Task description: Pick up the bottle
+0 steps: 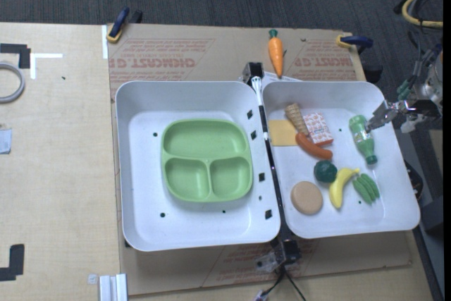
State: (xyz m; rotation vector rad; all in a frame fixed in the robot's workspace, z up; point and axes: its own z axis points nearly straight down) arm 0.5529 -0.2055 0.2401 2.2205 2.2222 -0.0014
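We locate the green bottle [363, 139] lying in the right bin [394, 218], near its right wall, above the green beans [366, 187]. The gripper [385, 114] sits at the bottle's upper right, beside its base; we cannot tell its state.

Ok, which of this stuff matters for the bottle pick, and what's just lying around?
For the job: green bottle in the right bin; gripper beside its top.

Lying about: banana, sausage, carrot outside the bins, green divided plate in the left bin.
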